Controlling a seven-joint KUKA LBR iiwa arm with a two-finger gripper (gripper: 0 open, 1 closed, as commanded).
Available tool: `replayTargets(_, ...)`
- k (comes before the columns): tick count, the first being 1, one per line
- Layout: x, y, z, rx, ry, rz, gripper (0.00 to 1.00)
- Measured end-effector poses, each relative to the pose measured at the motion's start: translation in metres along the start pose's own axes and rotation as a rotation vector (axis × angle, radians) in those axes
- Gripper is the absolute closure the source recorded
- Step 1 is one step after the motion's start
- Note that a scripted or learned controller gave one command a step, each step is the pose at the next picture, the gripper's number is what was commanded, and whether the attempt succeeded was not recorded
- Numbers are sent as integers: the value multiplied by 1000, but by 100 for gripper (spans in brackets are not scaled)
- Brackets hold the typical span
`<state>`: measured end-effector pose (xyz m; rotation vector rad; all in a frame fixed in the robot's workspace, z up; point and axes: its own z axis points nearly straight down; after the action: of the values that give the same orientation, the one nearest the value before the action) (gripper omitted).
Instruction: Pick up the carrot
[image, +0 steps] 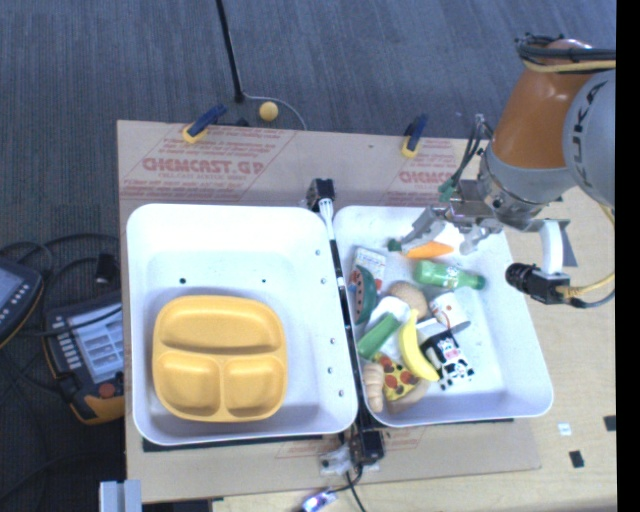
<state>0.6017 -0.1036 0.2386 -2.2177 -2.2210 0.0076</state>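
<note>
The carrot, orange with a green stub at its left end, lies at the back of the right bin, on top of the toy food pile. My gripper hangs right over it, reaching in from the upper right. Its two grey fingers are spread apart, one tip near the carrot's green end and the other by its right end. They stand open, and the carrot looks to be resting in the bin rather than clamped.
Just in front of the carrot lies a green bottle. Further forward are a banana, a green cucumber, a pizza slice and a cow-patterned carton. The left bin holds a yellow divided tray.
</note>
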Motion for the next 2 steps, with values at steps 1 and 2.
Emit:
replayTargets(1, -37, 28, 114, -34, -6, 88, 0)
replayTargets(2, -75, 71, 137, 18, 19, 108, 0)
